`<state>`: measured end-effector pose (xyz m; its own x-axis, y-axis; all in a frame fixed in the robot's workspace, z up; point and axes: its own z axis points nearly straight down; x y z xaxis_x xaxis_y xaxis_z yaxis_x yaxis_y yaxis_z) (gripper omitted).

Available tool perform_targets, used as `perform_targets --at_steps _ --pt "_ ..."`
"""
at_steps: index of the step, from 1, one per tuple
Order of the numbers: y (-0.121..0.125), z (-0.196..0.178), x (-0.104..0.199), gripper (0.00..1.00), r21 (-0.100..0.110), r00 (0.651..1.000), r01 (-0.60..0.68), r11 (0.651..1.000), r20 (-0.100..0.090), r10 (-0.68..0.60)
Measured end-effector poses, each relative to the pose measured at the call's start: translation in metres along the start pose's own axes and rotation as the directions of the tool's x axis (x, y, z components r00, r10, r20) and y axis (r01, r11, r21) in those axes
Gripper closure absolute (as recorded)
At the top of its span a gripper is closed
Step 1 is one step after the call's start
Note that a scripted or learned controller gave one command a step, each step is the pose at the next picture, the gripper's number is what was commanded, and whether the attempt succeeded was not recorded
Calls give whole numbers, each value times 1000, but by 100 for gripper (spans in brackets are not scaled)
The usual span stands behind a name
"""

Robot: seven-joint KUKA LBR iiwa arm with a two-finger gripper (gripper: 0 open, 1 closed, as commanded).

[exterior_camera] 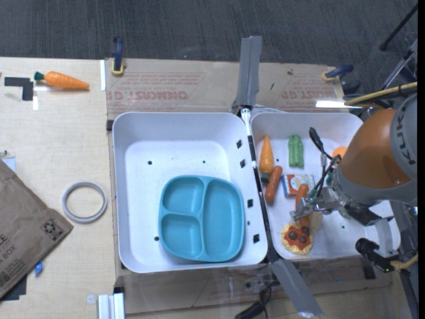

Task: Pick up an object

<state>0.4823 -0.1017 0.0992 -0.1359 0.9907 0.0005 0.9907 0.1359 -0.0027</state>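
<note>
Two white bins, left bin [126,178] holding one blue divided plate [201,218], right bin [279,121] holding one carrot [266,154], one green piece [295,150], one pizza slice [297,239], arm reaching from right, gripper [307,208] lowered above pizza slice, finger spread impossible to tell.

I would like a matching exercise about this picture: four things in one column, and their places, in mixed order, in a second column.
Things:
1. blue divided plate
2. toy pizza slice
3. grey tape ring
4. green toy vegetable

Places:
A. on the wooden bench, left of both bins
B. far part of the right bin
C. in the left bin
D. near part of the right bin, by the gripper

Pairs: 1-C, 2-D, 3-A, 4-B
</note>
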Motion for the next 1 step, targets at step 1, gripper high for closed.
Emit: perform_targets --at_steps 1 --pt "41 -123 35 100 -1 999 -53 999 2 53"
